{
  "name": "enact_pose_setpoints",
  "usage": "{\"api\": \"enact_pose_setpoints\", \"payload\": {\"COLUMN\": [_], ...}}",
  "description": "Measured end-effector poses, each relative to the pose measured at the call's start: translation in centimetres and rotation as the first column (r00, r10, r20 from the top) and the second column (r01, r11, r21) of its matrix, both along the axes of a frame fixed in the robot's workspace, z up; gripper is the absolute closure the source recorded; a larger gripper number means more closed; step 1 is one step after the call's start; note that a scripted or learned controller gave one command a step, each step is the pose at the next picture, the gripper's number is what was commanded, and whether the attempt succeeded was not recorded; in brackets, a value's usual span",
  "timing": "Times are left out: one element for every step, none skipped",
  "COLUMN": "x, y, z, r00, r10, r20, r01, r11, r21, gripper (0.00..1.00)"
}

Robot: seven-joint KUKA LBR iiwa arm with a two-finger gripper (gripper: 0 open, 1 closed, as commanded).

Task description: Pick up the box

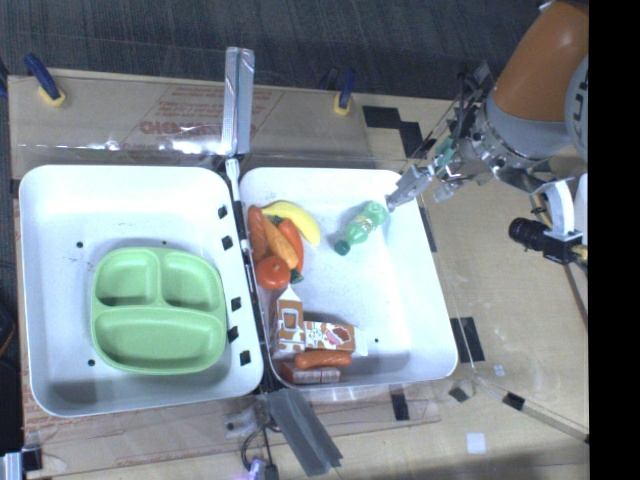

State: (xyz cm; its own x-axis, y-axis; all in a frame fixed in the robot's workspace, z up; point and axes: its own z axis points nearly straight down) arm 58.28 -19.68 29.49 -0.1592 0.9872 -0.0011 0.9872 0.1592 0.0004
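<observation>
Broadly, the left bin [40, 268] held a green tray [158, 308], and the right bin [405, 298] lay open across its right half. Against that bin's left wall the box [305, 333] lay flat, crowded by fruit. The gripper [408, 185] hung over the upper right rim beside a green bottle [360, 225]; its finger spacing was too small to tell

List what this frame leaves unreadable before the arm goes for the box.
- Two-finger gripper, camera view: too small and blurred against the right white bin's rim to judge its opening.
- Brown-and-white printed carton box: print too small to read.
- Reddish sausage-shaped item: partly hidden under the box.
- Orange-banded grey arm: cut off by the top edge.
</observation>
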Motion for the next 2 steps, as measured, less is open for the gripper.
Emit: {"api": "enact_pose_setpoints", "payload": {"x": [1.1,-0.1], "y": [-1.2,-1.2], "z": [-12.8,-20.3], "r00": [0.992,0.978], "r10": [0.125,0.209], "r20": [-0.004,-0.001], "r01": [-0.125,-0.209], "r11": [0.992,0.978], "r21": [0.002,0.001], "gripper": [0.0,0.0]}}
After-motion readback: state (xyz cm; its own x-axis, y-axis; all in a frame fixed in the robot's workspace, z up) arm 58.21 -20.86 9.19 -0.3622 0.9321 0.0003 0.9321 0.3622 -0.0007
